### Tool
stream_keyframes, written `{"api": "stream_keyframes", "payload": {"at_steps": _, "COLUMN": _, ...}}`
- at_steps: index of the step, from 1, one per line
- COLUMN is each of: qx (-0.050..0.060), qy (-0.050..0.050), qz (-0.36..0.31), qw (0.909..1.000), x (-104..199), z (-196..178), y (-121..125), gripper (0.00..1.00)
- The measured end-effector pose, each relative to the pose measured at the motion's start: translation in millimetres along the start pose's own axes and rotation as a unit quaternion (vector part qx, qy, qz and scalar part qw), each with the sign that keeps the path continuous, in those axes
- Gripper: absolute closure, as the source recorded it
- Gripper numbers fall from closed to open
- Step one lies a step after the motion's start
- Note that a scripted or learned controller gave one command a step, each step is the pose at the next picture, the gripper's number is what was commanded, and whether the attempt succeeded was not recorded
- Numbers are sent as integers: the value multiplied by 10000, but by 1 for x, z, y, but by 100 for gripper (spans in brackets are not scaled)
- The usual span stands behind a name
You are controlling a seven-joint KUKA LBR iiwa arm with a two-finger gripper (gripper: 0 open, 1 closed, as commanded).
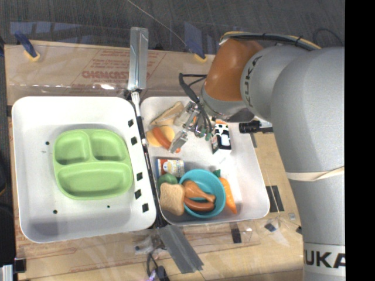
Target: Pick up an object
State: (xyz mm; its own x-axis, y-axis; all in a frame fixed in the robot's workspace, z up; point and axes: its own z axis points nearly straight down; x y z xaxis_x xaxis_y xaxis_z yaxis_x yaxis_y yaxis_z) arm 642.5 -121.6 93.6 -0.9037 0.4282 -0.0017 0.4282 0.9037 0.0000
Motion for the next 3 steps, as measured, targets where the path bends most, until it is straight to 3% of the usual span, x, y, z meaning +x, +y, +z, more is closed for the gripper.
{"api": "stream_keyframes", "payload": {"at_steps": 1, "qx": -4, "qy": -8, "qz": 1554, "qw": 9878, "x": 8, "z": -12, "y": 15, "gripper": 0}}
{"api": "stream_keyframes", "payload": {"at_steps": 2, "qx": -5, "qy": 13, "qz": 2866, "qw": 9581, "x": 3, "z": -2, "y": 21, "gripper": 0}}
{"api": "stream_keyframes", "payload": {"at_steps": 3, "qx": -35, "qy": -35, "qz": 3002, "qw": 9539, "x": 6, "z": -105, "y": 54, "gripper": 0}}
